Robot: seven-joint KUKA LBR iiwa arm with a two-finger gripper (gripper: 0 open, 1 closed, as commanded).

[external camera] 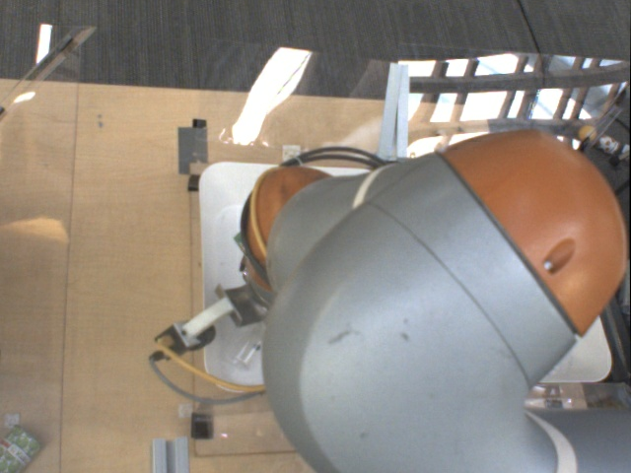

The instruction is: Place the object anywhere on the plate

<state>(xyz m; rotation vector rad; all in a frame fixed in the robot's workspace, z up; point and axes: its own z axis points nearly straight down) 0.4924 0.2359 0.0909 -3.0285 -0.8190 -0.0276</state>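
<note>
A brown-orange plate (pixel 281 187) lies in the left white bin (pixel 219 227); just its upper left rim shows. My large grey arm (pixel 414 323) with its orange band (pixel 537 215) reaches over the bin and covers most of the plate and of both bins. At the plate's lower left edge a grey part of my gripper (pixel 246 304) sticks out from under the arm, low over the bin floor. A white tube with a black tip (pixel 197 325) points from it to the bin's left edge.
A yellow cable (pixel 202 377) loops past the bin's front left corner. A black clamp (pixel 192 146) sits at the bin's back left corner and another (pixel 201 425) at the front. A strip of the right bin (pixel 592 363) shows. Bare wooden bench (pixel 99 264) lies to the left.
</note>
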